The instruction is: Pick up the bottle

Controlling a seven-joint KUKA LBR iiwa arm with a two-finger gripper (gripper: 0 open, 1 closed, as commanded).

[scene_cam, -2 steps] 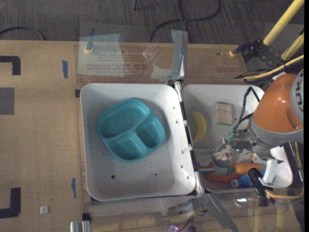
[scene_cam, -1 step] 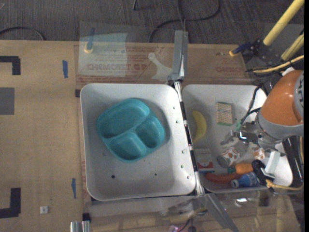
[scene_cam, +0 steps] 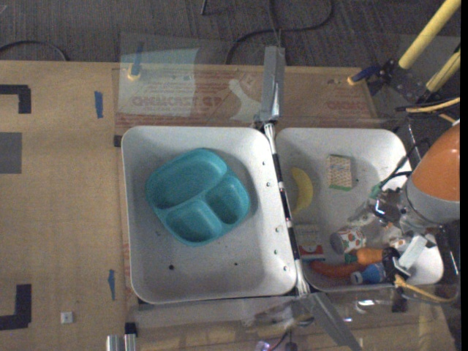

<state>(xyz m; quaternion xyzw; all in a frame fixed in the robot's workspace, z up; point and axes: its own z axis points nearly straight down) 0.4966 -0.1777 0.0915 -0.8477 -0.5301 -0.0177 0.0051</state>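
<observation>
- Over the right bin's (scene_cam: 344,139) near right corner: end effector (scene_cam: 386,224) low among the clutter, half masked by the wrist; open or closed cannot be told, and nothing visibly gripped.
- Just beside it, toward the front wall: likely the bottle (scene_cam: 335,270), a red-orange body lying on its side with a blue end, resting on the bin floor, so not yet lifted; grasp and lift both judged still to do.
- Crowded close around: small patterned cup (scene_cam: 349,238), short orange piece (scene_cam: 371,255), red-and-white box (scene_cam: 311,252); little room for a clean closing.
- Farther back: yellow piece (scene_cam: 301,188) and checkered pad (scene_cam: 339,172), well apart, with open floor between.
- Tight edges: front wall and the divider rim hard by the bottle.
- Beyond the divider: left bin (scene_cam: 139,262) with a teal tray (scene_cam: 197,196), then bare surface (scene_cam: 58,218).
</observation>
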